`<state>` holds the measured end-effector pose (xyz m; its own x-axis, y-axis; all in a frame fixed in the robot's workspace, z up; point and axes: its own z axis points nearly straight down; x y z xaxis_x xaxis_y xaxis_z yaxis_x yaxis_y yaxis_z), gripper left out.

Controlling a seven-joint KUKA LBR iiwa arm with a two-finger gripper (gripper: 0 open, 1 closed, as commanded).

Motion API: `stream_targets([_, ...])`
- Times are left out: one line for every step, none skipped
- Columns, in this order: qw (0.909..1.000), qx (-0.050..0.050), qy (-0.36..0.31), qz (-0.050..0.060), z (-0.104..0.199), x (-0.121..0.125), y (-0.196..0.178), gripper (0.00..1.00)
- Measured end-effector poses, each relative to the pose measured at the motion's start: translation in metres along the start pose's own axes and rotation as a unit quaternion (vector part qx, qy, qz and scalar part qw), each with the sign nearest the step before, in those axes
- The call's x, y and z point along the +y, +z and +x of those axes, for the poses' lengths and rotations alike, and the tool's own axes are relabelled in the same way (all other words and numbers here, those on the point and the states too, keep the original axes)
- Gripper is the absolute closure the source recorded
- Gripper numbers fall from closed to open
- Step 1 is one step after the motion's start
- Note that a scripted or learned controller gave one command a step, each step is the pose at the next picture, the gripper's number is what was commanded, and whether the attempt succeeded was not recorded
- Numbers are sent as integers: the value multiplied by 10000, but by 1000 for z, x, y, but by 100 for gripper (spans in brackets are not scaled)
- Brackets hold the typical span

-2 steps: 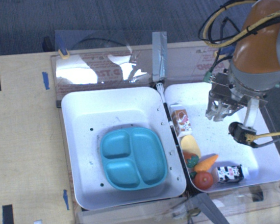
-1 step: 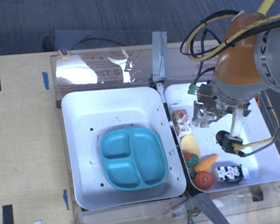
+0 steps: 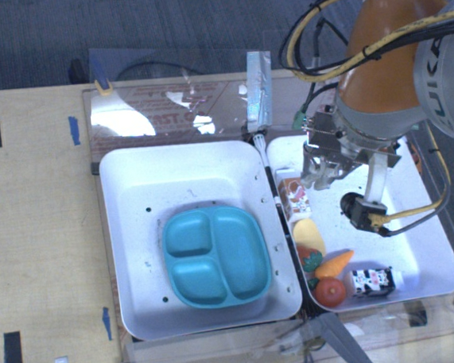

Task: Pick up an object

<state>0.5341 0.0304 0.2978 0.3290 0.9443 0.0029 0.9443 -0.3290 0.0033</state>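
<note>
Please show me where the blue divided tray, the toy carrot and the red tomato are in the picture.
blue divided tray [image 3: 216,255]: camera view, on the ridge between its compartments.
toy carrot [image 3: 335,264]: camera view, middle of its orange body.
red tomato [image 3: 330,292]: camera view, centre of its round red top.

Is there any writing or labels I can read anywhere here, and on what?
"U" and part of another letter: on the grey arm, cut off at the edge.
Red and white packet: print too blurred to read.
Black and white carton: pattern only, nothing readable.
Clear sheet behind the bins: reddish marks, unreadable.
</note>
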Motion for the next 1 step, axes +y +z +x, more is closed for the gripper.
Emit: stream_targets([9984, -21, -569, 49, 46, -13, 27, 100])
